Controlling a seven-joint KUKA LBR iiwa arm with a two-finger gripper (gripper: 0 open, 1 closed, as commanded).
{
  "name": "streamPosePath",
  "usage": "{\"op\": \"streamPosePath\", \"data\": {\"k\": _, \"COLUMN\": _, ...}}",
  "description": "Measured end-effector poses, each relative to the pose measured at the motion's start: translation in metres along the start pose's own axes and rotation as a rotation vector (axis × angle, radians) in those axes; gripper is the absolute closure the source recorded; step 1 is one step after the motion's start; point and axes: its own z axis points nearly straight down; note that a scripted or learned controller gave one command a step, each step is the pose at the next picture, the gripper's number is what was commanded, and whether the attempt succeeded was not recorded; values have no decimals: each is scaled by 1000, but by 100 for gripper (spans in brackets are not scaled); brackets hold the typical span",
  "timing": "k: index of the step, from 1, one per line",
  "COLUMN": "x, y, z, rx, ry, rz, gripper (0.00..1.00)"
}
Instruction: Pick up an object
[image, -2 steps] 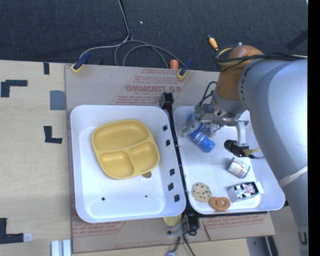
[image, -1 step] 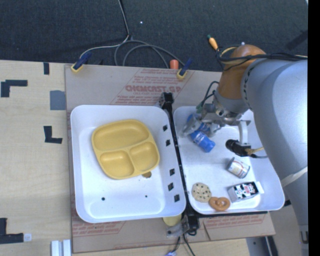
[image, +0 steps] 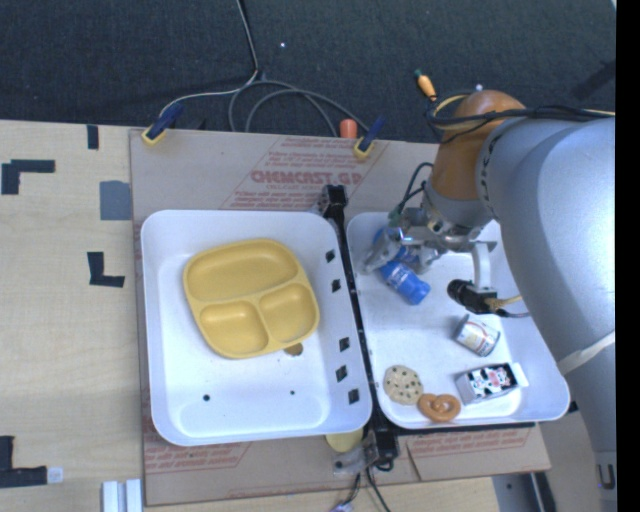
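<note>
A blue cylindrical plastic can (image: 405, 281) lies on its side in the right white bin (image: 545, 380), just below the gripper (image: 400, 243). Whether it is already pinched cannot be told. A centred, square closure across the can's body would be judged best before lifting.

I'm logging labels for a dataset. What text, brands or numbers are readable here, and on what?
"CHEMCAST GP", red print on the brown board under the bins: partly legible, the smaller lines around it blurred.
Black-and-white carton in the right bin: markings too small to read.
Small can: label unreadable.
Blue can: no legible text.
</note>
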Motion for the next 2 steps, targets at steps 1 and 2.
{"op": "streamPosePath", "data": {"k": 1, "x": -10, "y": 1, "z": 0, "rx": 6, "ry": 24, "rz": -9, "gripper": 0}}
{"op": "streamPosePath", "data": {"k": 2, "x": 0, "y": 0, "z": 0, "rx": 0, "ry": 0, "rz": 0, "gripper": 0}}
